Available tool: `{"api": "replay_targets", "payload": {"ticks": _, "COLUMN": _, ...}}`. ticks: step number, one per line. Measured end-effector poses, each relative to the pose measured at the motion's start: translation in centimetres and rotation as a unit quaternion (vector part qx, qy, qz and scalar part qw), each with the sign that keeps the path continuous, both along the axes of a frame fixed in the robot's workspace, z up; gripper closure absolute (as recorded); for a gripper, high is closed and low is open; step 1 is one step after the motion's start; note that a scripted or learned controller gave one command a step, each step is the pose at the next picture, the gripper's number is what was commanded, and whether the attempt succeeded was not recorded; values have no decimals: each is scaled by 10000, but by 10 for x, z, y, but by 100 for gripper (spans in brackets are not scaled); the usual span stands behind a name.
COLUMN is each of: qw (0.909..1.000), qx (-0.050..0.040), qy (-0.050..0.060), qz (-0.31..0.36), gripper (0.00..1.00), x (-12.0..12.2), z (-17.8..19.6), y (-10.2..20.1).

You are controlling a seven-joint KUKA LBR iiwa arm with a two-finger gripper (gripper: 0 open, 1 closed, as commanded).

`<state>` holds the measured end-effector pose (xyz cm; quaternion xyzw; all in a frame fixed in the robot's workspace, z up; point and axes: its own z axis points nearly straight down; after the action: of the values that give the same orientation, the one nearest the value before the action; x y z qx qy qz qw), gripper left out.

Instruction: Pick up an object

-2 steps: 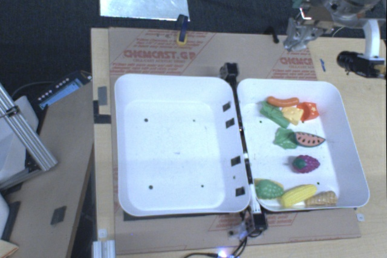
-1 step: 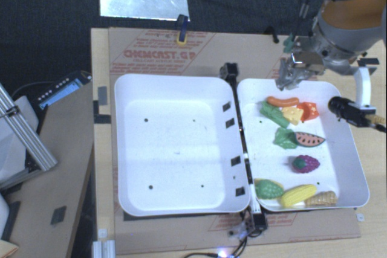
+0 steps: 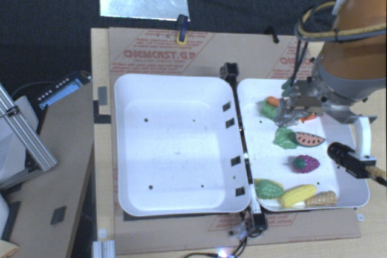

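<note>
White plastic forms the left bin (image 3: 175, 142); the right bin (image 3: 347, 190) beside it holds toy food: a green leaf (image 3: 285, 139), watermelon slice (image 3: 310, 139), grapes (image 3: 306, 162), corn (image 3: 298, 194). The gripper (image 3: 290, 113) hangs just above the leaf; its state cannot be told.

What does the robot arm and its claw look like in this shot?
The arm is a thick rounded grey body with a broad orange band on top. Yellow and dark cables loop around its upper part. The claw is a small grey metal assembly at its end. A white bracket and a black cylindrical part sit beside it.
</note>
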<state>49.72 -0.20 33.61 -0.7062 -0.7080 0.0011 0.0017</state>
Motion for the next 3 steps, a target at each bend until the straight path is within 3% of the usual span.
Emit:
{"api": "replay_targets", "payload": {"ticks": 1, "qw": 10000, "qx": -7, "qy": -76, "qz": 19, "gripper": 100, "x": 70, "z": 49, "y": -5}}
{"api": "replay_targets", "payload": {"ticks": 2, "qw": 10000, "qx": 5, "qy": -33, "qz": 26, "gripper": 100, "x": 15, "z": 58, "y": 23}}
{"api": "replay_targets", "payload": {"ticks": 3, "qw": 10000, "qx": 1, "qy": -32, "qz": 20, "gripper": 100, "x": -10, "z": 62, "y": 40}}
